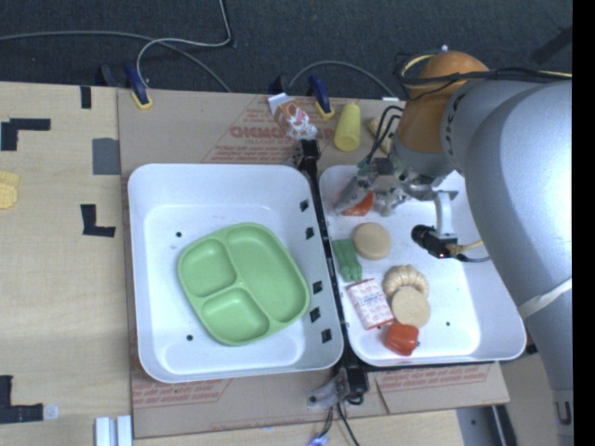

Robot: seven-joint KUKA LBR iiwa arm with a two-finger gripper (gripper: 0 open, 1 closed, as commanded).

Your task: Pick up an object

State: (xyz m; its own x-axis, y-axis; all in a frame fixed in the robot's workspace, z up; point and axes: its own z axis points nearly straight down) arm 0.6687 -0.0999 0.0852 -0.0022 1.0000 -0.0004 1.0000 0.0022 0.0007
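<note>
Tool (364,190) sits low at the upper left of the right white bin (483,328), tips right over a small red-orange piece (361,205); can't tell whether it grips anything. Below it: round tan bun-like toy (372,241), green strip (347,258), red-and-white packet (369,304), ridged beige pastry (405,278), flat tan disc (410,307), red chunk (401,338). Left white bin (149,249) holds a green three-compartment plastic tray (244,282). Yellow bottle-shaped toy (347,126) on worktop (56,249) above the right bin.
</note>
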